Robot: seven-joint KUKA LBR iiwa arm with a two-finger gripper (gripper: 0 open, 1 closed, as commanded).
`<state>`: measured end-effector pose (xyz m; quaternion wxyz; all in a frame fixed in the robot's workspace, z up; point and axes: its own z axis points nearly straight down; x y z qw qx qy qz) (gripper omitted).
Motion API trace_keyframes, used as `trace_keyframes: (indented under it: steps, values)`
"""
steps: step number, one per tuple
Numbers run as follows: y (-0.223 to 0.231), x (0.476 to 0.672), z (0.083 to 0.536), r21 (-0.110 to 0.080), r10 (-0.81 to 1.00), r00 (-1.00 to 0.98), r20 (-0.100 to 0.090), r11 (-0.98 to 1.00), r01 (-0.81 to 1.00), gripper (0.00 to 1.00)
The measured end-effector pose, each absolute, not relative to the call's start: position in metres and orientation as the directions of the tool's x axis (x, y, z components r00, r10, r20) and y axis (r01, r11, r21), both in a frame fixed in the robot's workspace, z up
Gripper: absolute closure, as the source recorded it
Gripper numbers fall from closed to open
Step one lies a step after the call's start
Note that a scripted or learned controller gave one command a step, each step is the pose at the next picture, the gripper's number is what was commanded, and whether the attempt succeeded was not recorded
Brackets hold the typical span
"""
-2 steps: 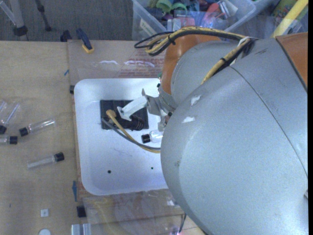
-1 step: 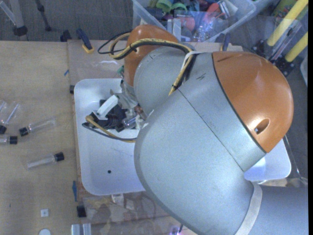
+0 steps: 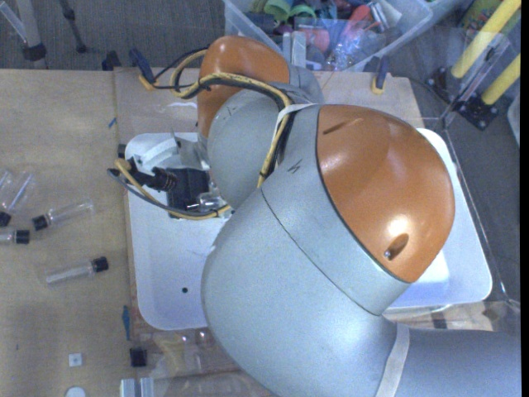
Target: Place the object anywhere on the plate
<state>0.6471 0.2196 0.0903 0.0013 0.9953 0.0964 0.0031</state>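
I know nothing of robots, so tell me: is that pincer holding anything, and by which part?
That cannot be told: the grey arm bends over the white bin, and its own bulk covers whatever hold there may be.

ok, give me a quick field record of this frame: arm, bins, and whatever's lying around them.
arm: grey and orange, stretched across both bins, covering most of them
left bin: lower-left corner visible, one small dark spot on its floor
right bin: right rim visible past the arm
bench: clear vials with black caps lying flat, left of the bins
background: clear tub of colourful items behind the bench
task progress: cannot tell
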Motion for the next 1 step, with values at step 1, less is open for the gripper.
trace_keyframes:
  steps: [1]
  values:
    - [0.1867, 0.5485, 0.1152, -0.001, 0.236, 0.972, -0.006, -0.972, 0.236, 1.00]
